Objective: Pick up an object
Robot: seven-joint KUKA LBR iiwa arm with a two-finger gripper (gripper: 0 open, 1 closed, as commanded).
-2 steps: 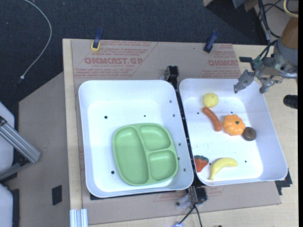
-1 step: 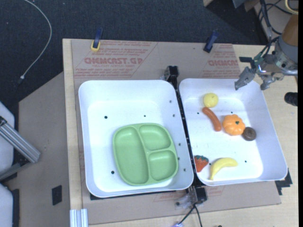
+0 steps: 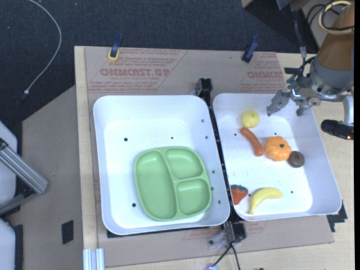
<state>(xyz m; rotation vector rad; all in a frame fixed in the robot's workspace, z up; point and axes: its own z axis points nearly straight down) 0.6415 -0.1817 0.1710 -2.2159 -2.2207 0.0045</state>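
Overhead, approach step: end effector (image 3: 288,104) spread open and empty at the right bin's (image 3: 320,151) far edge; next it must descend onto the nearby lemon (image 3: 250,118).

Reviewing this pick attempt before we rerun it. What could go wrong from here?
1. The hand, fingers spread, hangs over the right bin's far part, off to the side of every item; a straight descent may grasp nothing.
2. The orange pumpkin touches the sausage and the brown ball, so a grasp there may nudge its neighbours.
3. The strawberry lies against the bin's wall, leaving little room for a finger.
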